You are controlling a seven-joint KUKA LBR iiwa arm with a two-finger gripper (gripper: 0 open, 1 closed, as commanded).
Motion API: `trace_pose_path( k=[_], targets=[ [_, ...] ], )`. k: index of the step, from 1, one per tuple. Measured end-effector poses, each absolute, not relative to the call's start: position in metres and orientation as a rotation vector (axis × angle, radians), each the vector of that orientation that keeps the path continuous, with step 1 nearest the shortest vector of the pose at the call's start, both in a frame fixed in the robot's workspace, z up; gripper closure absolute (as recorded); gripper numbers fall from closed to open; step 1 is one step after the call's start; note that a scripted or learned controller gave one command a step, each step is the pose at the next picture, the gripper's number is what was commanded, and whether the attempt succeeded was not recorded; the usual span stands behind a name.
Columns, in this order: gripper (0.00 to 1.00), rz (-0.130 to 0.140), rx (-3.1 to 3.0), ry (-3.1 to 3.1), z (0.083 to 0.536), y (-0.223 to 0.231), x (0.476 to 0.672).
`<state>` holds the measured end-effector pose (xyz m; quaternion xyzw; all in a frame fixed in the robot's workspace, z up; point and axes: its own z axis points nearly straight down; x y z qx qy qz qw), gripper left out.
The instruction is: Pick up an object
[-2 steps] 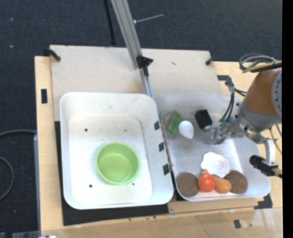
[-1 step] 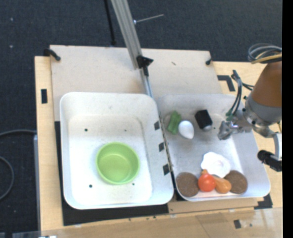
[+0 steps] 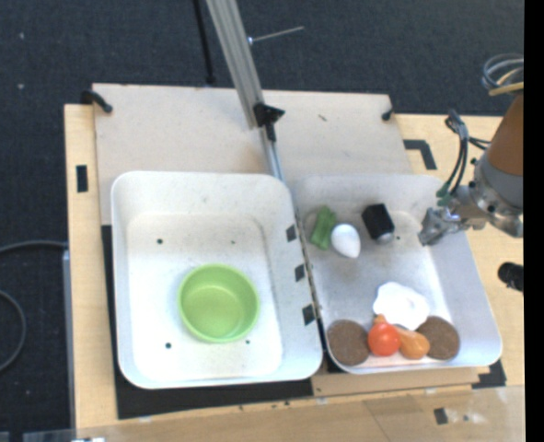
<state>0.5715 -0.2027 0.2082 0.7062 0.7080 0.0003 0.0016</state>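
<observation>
The arm (image 3: 503, 168) comes in at 3 o'clock and most of it is cut off by the edge, so you just see its orange band and grey wrist. The jaws (image 3: 434, 226) hang over the right rim of the right bin (image 3: 460, 284), and they are too small and blurry to tell if they are spread or pinched; nothing shows between them. In that bin, a black block (image 3: 377, 221) sits at 12 o'clock, with a smooth white egg shape (image 3: 346, 240) touching a soft green thing (image 3: 322, 227) at 10 o'clock. At 6 o'clock a crumpled white lump (image 3: 401, 304) lies above a row: a rough brown disc (image 3: 348, 341), a shiny red ball (image 3: 384, 339), a small orange piece (image 3: 413, 344), another brown disc (image 3: 441, 337) partly hidden. The left bin (image 3: 152, 201) holds a round green bowl (image 3: 218, 303). Both bins rest on a pale wooden worktop (image 3: 179, 122).
</observation>
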Motion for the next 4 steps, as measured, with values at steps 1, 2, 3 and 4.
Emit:
trace_pose_path(
  k=[1, 2, 3, 4],
  targets=[
    [1.00, 0.004, 2.212, 2.228, 0.204, -0.151, 0.594],
    [1.00, 0.006, 2.211, 2.230, 0.216, -0.092, 0.617],
    [1.00, 0.005, 2.213, 2.228, 0.223, -0.053, 0.639],
    [1.00, 0.002, 2.216, 2.226, 0.221, -0.005, 0.661]
  ],
)
